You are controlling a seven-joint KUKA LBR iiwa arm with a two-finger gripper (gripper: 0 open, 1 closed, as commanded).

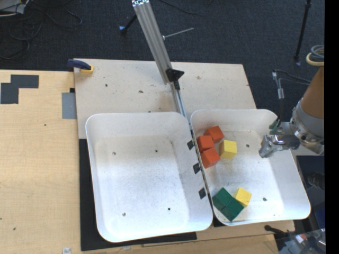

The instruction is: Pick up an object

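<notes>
Orange blocks [210, 144], yellow blocks [229, 148] and green blocks [226, 202] lie in the right bin [286, 192]; the jaws [266, 148] hover near its right rim, whether open or closed cannot be told.

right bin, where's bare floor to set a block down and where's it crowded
In the right bin, bare floor lies between the yellow block and the gripper, and along the far wall. It is crowded by the divider: orange blocks up top, green blocks and another yellow one near the front.
</notes>
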